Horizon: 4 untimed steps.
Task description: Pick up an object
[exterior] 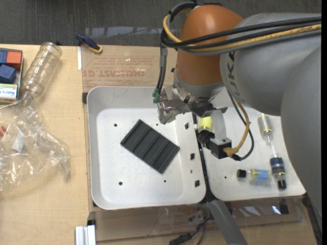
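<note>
The ribbed pad looks like dull dark plastic; the bins are smooth, shiny white plastic.

A dark grey ribbed slab is lying flat and skewed in the middle of the left bin. Over in the right bin, a little blue-and-yellow bottle is lying on its side next to a thin clear tube with dark ends.

Robot lab: arm, bins
</note>
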Tool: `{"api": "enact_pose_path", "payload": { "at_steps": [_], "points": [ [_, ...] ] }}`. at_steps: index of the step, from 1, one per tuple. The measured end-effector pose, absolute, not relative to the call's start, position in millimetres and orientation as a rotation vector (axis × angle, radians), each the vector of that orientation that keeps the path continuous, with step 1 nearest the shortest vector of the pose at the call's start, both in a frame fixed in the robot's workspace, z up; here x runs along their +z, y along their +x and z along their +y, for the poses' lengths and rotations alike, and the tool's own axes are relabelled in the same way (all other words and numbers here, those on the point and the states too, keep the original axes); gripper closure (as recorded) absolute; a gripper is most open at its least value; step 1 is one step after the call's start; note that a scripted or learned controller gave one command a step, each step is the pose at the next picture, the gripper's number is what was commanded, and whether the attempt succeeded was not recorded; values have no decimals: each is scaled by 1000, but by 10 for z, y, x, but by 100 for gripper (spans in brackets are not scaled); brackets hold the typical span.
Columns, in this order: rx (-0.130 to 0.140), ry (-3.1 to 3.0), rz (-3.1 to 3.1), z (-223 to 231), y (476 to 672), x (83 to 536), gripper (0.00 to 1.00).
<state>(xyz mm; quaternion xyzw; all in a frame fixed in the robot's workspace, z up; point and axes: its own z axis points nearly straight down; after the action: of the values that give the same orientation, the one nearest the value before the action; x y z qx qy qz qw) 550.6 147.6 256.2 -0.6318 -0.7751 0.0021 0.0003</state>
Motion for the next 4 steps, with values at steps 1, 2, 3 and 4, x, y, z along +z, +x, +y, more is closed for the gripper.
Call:
{"api": "enact_pose_path", "payload": {
  "at_steps": [1,2,3,4],
  "points": [
    [6,-2177,-2266,1494,5882,2533,100],
    [6,-2177,-2266,1493,5882,2532,0],
    [5,-2318,-2122,1140,6211,3320,0],
    [12,-2301,-2134,996,5418,1870,0]
  ]
}}
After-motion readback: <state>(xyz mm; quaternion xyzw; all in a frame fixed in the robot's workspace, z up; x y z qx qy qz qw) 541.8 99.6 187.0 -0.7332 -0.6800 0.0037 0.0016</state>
